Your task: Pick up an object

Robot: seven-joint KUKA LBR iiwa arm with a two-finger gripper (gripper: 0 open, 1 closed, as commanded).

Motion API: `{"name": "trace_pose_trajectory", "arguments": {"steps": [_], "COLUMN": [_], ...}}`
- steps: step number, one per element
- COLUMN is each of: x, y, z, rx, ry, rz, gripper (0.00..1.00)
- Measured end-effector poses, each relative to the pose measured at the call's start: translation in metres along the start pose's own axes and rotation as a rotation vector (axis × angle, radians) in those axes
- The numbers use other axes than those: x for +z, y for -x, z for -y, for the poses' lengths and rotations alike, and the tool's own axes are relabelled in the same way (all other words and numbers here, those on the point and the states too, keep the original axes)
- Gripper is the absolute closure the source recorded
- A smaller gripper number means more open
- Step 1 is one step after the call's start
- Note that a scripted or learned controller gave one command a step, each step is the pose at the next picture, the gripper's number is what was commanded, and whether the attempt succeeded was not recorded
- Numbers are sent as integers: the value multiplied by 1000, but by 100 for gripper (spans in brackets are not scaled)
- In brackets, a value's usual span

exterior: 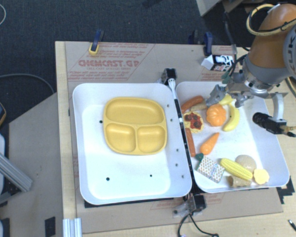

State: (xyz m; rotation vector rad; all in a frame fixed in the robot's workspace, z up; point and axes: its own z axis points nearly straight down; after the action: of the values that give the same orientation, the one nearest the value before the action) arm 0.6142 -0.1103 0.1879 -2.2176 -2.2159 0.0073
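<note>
Two shallow white bins (86, 147), left one bearing one yellow three-compartment plastic tray (135, 125), right one holding a round orange (216, 115), one curved banana (231, 118), one carrot (209, 143), one corn cob (236, 168), gripper (230, 97) spread open just above the orange, gripping nothing

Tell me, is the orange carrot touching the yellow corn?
Apart. In the camera view, bare white bin floor shows between the carrot and the corn, both lying in the right bin.
</note>
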Motion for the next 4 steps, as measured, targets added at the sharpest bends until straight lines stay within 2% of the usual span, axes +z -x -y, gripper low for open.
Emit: {"name": "trace_pose_trajectory", "arguments": {"steps": [1, 2, 3, 4], "x": [52, 100, 88, 23], "y": [5, 6, 6, 6], "z": [9, 6, 6, 6], "rx": [0, 2, 1, -1], "ry": [1, 13, 16, 15], "rz": [0, 2, 4, 3], "gripper": [0, 0, 100, 100]}}
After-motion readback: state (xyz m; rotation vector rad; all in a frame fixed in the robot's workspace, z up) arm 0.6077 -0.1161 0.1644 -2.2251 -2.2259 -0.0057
